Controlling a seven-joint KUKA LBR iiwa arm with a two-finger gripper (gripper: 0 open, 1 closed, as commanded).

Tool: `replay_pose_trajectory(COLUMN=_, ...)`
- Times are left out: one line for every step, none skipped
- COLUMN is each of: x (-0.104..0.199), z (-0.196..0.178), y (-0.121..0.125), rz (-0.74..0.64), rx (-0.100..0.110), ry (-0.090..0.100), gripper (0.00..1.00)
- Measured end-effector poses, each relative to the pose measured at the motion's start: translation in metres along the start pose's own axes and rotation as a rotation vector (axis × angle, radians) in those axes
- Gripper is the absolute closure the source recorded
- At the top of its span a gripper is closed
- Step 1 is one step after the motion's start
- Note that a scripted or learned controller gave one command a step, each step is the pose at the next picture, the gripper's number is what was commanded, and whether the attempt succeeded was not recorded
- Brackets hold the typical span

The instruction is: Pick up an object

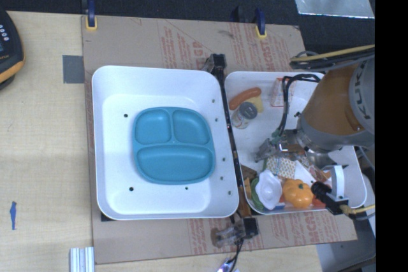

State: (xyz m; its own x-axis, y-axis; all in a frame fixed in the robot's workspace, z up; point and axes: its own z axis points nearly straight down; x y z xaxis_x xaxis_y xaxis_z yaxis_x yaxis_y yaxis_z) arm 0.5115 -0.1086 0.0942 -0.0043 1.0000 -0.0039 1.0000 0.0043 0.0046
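Note:
The right bin [255,83] holds a pile of small objects. Among them are a hot dog [245,97], a small jar with a dark lid [245,113], an orange fruit-like toy [298,193], a white crumpled piece [268,190] and a patterned packet [285,169]. My gripper [280,148] is down in this bin, just above the patterned packet, with the grey and orange arm [335,105] covering the bin's right half. Nothing shows between the fingers.
The left bin [111,137] holds a blue three-compartment plate [173,144] at its middle. Clamps [91,13] pin the cardboard sheet at the back. A dark device [7,41] sits at the far left edge of the bench.

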Motion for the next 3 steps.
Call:
replay_pose_trajectory(x=-0.004, z=0.002, y=0.068, rz=-0.001, rx=0.002, ry=0.003, gripper=0.0)
replay_pose_trajectory(x=0.014, z=0.004, y=0.135, rz=-0.008, rx=0.027, ry=0.01, gripper=0.0)
replay_pose_trajectory(x=0.012, z=-0.006, y=0.132, rz=-0.008, rx=0.034, ry=0.009, gripper=1.0)
